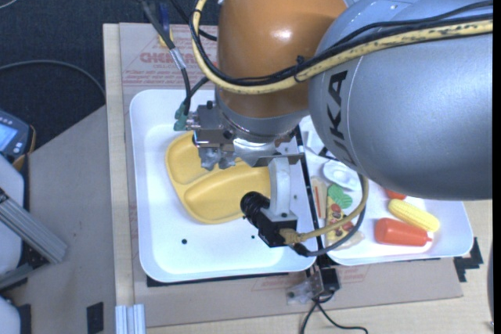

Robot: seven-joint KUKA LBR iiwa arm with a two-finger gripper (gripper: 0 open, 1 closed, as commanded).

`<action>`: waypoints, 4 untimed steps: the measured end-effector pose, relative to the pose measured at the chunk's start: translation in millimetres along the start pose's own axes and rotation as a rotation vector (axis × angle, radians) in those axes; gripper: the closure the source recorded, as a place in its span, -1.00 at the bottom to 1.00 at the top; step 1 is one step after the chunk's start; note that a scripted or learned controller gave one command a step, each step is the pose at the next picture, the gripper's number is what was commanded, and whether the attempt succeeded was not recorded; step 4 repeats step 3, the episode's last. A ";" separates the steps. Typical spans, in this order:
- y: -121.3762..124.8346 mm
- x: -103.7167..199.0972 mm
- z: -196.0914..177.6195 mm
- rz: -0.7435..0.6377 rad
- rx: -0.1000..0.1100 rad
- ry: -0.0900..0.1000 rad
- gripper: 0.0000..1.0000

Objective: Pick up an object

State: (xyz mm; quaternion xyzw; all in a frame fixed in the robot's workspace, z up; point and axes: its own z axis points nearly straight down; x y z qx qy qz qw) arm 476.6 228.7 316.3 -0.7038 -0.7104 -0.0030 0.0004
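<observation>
The left bin's point(205, 248) front edge gives me open room, a yellow dish point(210, 199) behind. The right bin point(452, 237) holds an orange toy point(401, 232); the gripper's point(213, 157) state I cannot tell.

Right beneath the gripper point(213, 154) and partly hidden by it: a large yellow piece point(215, 198), smooth and glossy, lying flat, bent like a thick boomerang. One lobe up to the gripper's left, the other stretched out below it toward the right. Well off to the gripper's right: an orange carrot-shaped toy point(401, 233) on its side, with a yellow corn-like piece point(415, 215) just above it, tilted. Nearer the gripper, still on its right: a small green bit point(339, 196) under a white scrap point(338, 171).
</observation>
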 end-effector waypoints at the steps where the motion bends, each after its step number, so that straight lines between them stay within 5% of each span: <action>1: 11.3 -3.9 -224.6 0.007 -0.015 0.005 1.00; 2: 1.4 -89.8 -158.9 0.018 0.012 -0.007 1.00; 3: 1.7 -25.2 -137.1 0.002 0.012 -0.006 1.00; 4: 1.7 -25.2 -137.1 0.002 0.012 -0.006 1.00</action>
